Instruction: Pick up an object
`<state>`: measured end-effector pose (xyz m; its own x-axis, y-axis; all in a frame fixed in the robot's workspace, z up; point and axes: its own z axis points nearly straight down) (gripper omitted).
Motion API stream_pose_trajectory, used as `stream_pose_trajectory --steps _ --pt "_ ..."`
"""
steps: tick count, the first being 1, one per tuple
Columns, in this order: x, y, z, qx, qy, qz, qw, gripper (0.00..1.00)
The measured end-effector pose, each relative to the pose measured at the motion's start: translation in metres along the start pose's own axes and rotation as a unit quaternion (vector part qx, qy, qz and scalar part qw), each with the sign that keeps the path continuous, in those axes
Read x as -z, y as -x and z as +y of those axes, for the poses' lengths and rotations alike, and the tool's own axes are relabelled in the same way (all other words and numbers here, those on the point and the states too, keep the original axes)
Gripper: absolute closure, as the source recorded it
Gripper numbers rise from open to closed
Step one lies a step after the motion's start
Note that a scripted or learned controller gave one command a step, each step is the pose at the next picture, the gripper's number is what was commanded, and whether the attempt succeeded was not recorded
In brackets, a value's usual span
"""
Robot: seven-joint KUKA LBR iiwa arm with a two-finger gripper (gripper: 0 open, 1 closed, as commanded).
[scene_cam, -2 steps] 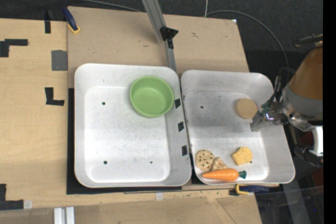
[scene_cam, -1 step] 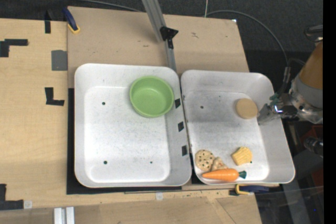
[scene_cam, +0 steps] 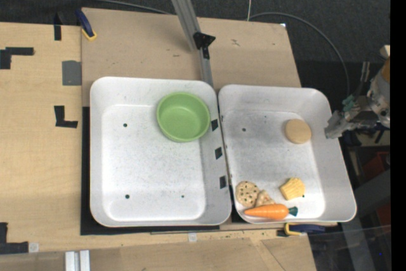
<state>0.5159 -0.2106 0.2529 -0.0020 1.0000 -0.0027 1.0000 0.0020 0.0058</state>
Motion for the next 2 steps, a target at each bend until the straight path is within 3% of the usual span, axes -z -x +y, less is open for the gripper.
stream_pose_trajectory --steps 2 --pt "-0.023 -0.103 0.038 0.002 -0.004 0.002 1.0000 1.00"
